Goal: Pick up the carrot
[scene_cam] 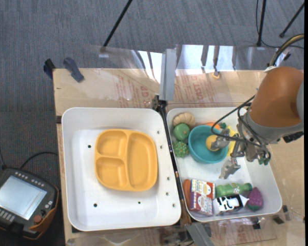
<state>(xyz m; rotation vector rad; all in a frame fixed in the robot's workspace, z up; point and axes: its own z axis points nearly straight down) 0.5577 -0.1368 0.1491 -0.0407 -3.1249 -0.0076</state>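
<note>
An orange-red elongated piece that looks like the carrot [187, 190] lies along the left wall of the right bin [275, 186], pressed against a small carton [201, 195]. My gripper [230, 167] hangs over the middle of that bin, just right of a teal bowl [203, 150]. It is well to the right of the carrot and slightly farther back. I see nothing held in it. The arm's orange band [277, 99] covers the bin's far right corner.
The bowl holds a yellow fruit [213, 143], with an orange scrap [209, 124] behind it. A green ball [181, 131], broccoli [180, 148] and a beige item [184, 118] sit to its left. A green bottle [234, 189], purple grapes [255, 199] and a black-and-white box [227, 203] lie in front. The left bin [77, 137] bears a yellow divided plate [126, 159].
</note>
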